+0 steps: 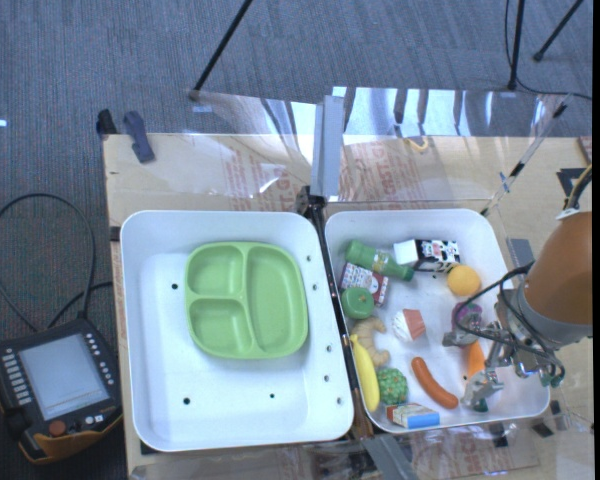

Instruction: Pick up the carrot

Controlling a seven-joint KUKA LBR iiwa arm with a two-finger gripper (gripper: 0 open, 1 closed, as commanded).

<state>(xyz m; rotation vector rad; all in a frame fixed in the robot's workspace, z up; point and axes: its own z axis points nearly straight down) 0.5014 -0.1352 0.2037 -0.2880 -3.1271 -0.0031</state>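
Note:
The carrot (pixel 475 357) is a small orange piece lying near the right wall of the right bin (pixel 500 230). My gripper (pixel 489 376) hangs low over the bin's front right corner, right beside the carrot, and its metal parts cover the carrot's right edge. Whether it touches the carrot I cannot tell. The grey arm with its orange band (pixel 570 278) comes in from the right above it.
A red sausage (pixel 435 383) lies just left of the carrot. Also in the right bin are an orange fruit (pixel 464 280), a green bottle (pixel 378 261), a banana (pixel 365 370), a small box (pixel 412 415) and several other toy foods. The left bin (pixel 160 368) holds a green divided plate (pixel 247 299).

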